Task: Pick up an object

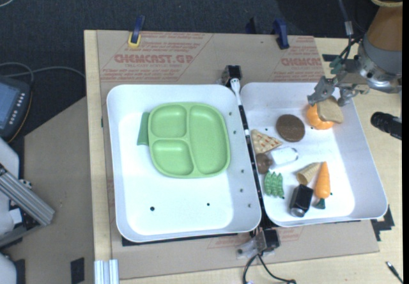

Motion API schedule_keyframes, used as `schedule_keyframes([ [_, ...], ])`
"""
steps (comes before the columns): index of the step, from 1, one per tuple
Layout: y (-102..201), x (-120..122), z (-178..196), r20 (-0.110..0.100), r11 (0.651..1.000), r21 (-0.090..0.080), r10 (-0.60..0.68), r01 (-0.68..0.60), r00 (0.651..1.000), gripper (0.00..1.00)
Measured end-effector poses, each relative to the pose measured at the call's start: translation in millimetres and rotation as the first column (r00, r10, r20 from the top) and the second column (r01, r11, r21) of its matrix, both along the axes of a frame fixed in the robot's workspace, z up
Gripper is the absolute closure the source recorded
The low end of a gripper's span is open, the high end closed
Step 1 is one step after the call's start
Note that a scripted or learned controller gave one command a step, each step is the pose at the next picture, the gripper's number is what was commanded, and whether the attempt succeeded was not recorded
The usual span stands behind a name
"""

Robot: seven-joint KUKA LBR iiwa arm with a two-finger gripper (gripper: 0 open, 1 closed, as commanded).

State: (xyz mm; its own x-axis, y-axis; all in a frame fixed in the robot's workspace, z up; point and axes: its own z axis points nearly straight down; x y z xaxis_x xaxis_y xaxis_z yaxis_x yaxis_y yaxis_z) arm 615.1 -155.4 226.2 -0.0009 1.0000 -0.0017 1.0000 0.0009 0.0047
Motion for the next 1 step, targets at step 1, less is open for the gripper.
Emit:
schedule_keyframes([
  [1,45.4,-1.9,0.1,-0.006,1.000,0.004,0.004,-0.004,1.000,1.00],
])
